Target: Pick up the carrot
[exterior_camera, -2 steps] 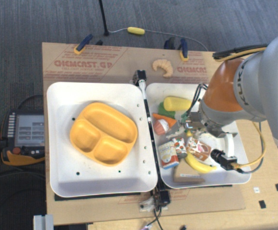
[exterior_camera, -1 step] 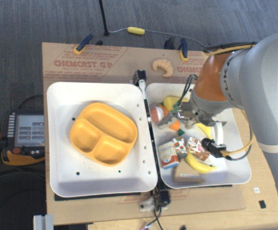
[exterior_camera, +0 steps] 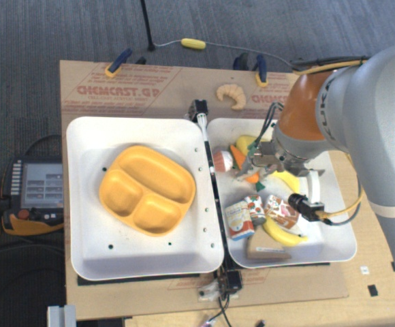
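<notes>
Two bins [exterior_camera: 82, 203] side by side | gripper [exterior_camera: 252, 170] low in rt bin for pick | carrot [exterior_camera: 239, 157] beside it, among packed toy food | jaw state: cannot tell | yellow tray [exterior_camera: 148, 189] in lt bin

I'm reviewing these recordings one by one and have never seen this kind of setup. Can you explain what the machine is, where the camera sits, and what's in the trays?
This is one picture from a fixed camera above a bench, looking down at a slant. The grey machine with the orange band is a robot arm reaching in from the right; its gripper hangs over the right white bin. That bin holds toy food: an orange carrot, a banana, small printed packets and a tan block. The left white bin holds a yellow divided plate. A croissant lies on the board behind the bins. Whether the gripper has anything in hand is unclear.
</notes>
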You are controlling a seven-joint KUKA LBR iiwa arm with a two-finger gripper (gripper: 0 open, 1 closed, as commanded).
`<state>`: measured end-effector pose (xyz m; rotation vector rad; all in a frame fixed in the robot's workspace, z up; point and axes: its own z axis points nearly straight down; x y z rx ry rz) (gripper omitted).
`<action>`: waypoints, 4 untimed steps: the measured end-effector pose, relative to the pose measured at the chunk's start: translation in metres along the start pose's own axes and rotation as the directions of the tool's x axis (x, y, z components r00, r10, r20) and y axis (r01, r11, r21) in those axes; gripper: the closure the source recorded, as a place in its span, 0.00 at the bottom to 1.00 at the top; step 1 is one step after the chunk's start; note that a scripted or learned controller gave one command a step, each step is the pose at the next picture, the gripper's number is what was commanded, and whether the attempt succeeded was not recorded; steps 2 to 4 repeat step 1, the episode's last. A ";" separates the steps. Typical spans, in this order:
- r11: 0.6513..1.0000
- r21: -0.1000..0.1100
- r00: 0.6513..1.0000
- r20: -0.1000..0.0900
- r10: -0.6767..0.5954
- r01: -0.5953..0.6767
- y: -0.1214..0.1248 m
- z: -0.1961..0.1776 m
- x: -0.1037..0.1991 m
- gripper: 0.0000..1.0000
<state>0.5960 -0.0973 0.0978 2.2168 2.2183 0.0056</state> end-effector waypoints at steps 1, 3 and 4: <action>1.000 0.007 1.000 -0.001 -0.001 0.001 -0.018 -0.087 0.079 1.00; 1.000 0.007 1.000 -0.001 -0.001 0.001 -0.018 -0.087 0.079 1.00; 1.000 0.007 1.000 -0.001 -0.001 0.001 -0.018 -0.087 0.079 1.00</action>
